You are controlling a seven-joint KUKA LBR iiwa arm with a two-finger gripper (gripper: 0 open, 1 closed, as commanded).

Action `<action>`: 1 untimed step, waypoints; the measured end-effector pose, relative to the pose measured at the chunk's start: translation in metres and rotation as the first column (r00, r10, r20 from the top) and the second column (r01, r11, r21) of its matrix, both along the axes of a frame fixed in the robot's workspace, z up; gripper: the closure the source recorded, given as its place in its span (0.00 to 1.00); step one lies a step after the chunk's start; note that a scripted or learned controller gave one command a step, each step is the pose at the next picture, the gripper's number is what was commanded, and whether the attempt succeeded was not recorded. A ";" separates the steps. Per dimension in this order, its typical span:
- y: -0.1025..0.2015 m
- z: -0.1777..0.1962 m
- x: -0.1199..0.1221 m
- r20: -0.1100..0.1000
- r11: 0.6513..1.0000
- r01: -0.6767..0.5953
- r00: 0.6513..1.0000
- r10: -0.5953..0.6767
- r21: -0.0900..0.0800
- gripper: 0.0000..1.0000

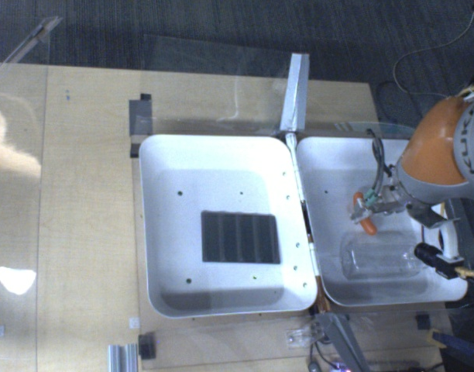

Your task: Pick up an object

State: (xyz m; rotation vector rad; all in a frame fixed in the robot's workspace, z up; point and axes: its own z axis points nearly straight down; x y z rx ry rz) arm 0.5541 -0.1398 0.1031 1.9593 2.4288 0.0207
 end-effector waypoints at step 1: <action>0.060 0.102 0.011 -0.016 0.990 0.143 0.990 -0.143 0.004 1.00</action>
